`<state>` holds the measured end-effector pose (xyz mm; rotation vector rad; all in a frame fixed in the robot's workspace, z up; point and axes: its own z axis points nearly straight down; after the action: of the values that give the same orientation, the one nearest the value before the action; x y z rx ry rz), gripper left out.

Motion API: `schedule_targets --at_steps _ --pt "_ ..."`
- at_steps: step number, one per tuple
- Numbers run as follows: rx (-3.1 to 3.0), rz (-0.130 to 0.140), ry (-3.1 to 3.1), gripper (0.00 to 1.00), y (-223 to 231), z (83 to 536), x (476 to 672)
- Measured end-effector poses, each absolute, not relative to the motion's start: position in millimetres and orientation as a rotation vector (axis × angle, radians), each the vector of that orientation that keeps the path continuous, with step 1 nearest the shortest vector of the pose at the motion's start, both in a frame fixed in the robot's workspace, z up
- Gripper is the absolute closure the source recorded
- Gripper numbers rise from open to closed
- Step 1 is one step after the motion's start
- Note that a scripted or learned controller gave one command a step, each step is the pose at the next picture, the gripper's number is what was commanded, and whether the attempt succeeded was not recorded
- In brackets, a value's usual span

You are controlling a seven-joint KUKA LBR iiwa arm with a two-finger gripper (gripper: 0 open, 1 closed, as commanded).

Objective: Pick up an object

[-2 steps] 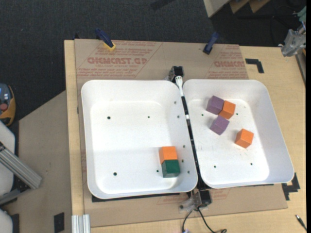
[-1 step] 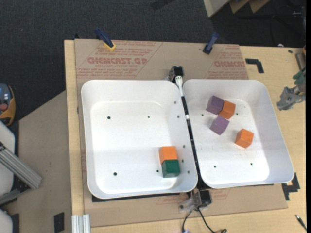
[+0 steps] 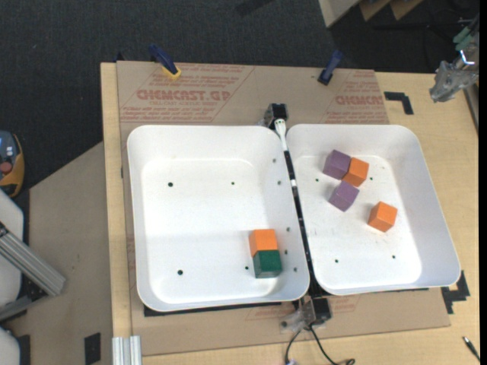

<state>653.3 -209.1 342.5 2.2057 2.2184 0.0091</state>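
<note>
In the left bin (image 3: 190, 204) an orange block (image 3: 263, 240) lies near the front right corner. A green block (image 3: 267, 264) touches its front side. The right bin (image 3: 358, 257) holds a purple block (image 3: 336, 163) with an orange block (image 3: 355, 172) pressed against its right side. A second purple block (image 3: 344, 196) lies just in front of that pair. Another orange block (image 3: 383, 216) lies apart, further right.
Both bins rest on a brown cardboard sheet (image 3: 198, 93) held by two blue clamps (image 3: 165, 61) at its far edge. A black divider strip (image 3: 291, 181) runs between the bins. A grey metal part (image 3: 453, 78) shows at the upper right edge. Cables hang at the front (image 3: 308, 318).
</note>
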Motion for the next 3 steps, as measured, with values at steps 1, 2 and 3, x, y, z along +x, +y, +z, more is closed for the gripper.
schedule_targets --at_steps 1,2,3 --pt "2.215 0.003 2.217 1.0 -224.3 358.5 667.7" --pt "2.229 -0.006 2.223 1.0 -223.9 295.7 605.1" --pt "2.21 0.007 2.217 1.0 -223.4 342.0 669.8"
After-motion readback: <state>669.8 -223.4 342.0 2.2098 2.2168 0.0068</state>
